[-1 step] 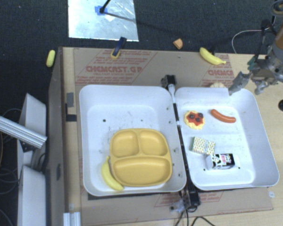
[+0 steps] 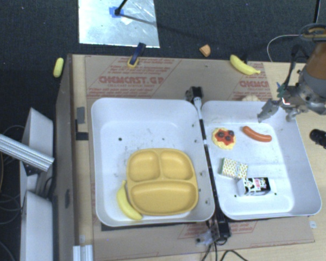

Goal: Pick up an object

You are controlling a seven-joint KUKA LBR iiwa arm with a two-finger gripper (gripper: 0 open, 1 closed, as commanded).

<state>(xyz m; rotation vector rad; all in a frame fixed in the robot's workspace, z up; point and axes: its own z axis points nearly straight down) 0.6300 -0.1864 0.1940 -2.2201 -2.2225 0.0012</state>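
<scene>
The right bin [image 2: 301,162] holds a red sausage [image 2: 257,134], a small toy pizza [image 2: 224,138], a yellow-and-white checked packet [image 2: 234,168] and a black-and-white carton [image 2: 254,186]. My gripper [image 2: 278,114] hangs over the bin's far right corner, just above and to the right of the sausage. Its fingers [image 2: 267,111] stand open with nothing between them. The grey arm with its orange band comes in from the upper right.
The left bin [image 2: 108,145] holds a yellow divided tray [image 2: 163,181] with a banana [image 2: 127,203] against its left side. Beyond the bins lie another banana [image 2: 243,65], an orange piece [image 2: 205,50], a yellow item [image 2: 58,67] and a foil sheet [image 2: 118,15].
</scene>
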